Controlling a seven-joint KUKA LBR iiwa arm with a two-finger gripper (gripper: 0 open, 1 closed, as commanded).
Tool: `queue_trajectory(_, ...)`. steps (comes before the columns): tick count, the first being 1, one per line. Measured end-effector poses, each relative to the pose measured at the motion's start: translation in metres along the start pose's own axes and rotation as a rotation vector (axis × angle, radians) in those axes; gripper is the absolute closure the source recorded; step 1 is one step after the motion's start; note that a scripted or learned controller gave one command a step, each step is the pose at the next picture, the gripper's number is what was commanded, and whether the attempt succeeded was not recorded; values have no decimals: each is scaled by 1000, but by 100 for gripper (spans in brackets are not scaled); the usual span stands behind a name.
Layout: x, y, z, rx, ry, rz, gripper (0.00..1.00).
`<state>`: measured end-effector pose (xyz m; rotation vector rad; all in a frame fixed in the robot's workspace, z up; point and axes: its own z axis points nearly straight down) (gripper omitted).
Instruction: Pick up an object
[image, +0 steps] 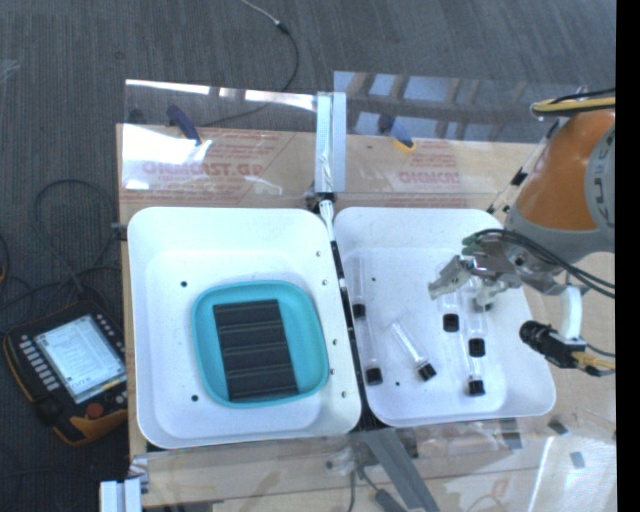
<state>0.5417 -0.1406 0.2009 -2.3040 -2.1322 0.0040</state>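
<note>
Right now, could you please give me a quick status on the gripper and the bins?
Gripper low over right white bin, among small clear black-capped vials. Nothing seen held. Teal tray with black insert in left bin.

Two bins sit side by side on the desk (150, 150). Left bin (160, 270): one tray (260, 342) lying at its centre. Right bin (400, 405): several vials scattered; one vial (411, 351) lies mid-bin, tilted; another vial (476, 362) stands to its right. Gripper (468, 284) is over the far-right part of the right bin. Pendant (68, 372) lies on the floor, left of the desk.
</note>
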Motion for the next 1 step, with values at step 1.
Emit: queue_trajectory(1,21,-5,-36,1,-1,58,100)
